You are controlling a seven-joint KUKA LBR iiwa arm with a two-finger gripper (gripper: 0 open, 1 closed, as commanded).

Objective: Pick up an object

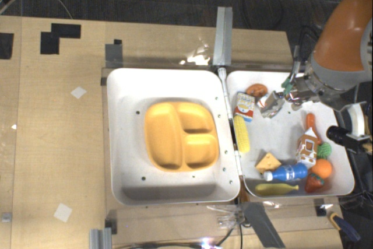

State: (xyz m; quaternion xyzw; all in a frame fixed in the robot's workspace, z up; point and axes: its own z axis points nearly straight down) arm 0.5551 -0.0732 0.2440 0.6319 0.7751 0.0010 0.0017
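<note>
yellow tray, white bins, blue bottle

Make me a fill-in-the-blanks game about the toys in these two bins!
1. The yellow tray lies in the ____ bin.
2. The corn cob lies along the right bin's ____ wall.
3. The bottle near the cheese wedge is ____ in colour.
4. The end effector hangs over the ____ bin.

Missing words: left; left; blue; right

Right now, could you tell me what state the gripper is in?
Gripper: over the right bin, near the small carton; open or closed cannot be told, and nothing visibly held.
</note>
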